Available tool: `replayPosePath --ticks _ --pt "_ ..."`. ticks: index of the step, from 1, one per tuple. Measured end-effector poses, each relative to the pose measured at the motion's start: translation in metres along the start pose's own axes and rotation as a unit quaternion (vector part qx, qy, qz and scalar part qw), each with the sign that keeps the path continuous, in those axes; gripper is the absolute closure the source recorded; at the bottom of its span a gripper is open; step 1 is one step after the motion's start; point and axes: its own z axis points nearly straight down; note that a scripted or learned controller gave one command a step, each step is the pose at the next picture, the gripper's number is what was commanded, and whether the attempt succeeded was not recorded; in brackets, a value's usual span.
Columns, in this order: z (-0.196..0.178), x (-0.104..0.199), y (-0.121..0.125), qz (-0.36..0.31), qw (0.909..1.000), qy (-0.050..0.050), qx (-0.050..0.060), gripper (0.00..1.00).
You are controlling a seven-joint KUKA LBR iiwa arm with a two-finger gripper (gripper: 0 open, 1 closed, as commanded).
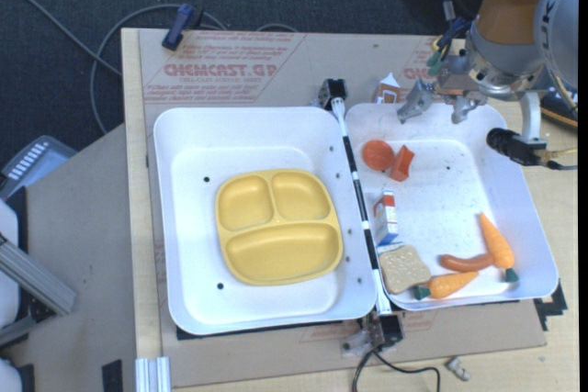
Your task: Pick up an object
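Camera view: gripper (439, 104) hovers over far edge of right bin (531, 197); jaws spread apart, nothing between them. In that bin: tomato (376, 153), red block (402, 162), small carton (386, 216), bread slice (404, 269), two carrots (496, 241), what looks like a sausage (465, 263). Left bin (179, 197) holds yellow divided tray (276, 226).
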Motion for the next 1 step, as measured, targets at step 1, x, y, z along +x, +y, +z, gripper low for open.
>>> replayPosePath --ticks 1 --pt "0.1095 0.0193 -0.0243 0.000 1.0000 0.000 0.000 0.00"
